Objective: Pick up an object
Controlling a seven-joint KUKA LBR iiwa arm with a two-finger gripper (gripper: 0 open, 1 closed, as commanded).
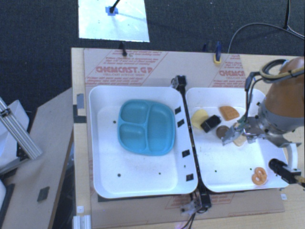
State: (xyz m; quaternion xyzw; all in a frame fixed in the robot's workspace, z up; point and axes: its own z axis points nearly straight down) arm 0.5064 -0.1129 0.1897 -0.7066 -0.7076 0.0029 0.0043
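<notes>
My gripper [232, 136] hangs low over the middle of the right bin [228, 175], reaching in from the right. Just left of it lies a brown round piece [222, 131], touching or nearly touching the gripper's tip. A small pale piece [240, 140] sits right beneath the gripper and is partly hidden by it. Further left a black block [210, 123] leans against a yellow piece [199, 117]. An orange toast-like piece [229, 112] lies at the back. An orange pretzel [259, 175] rests near the bin's front right corner.
The left bin [107, 175] holds a blue divided plate [146, 127]. A black ridge with clips [187, 137] divides the two bins. The arm's grey and orange body [286, 104] covers the right bin's right side. A cable [248, 94] drops along the arm.
</notes>
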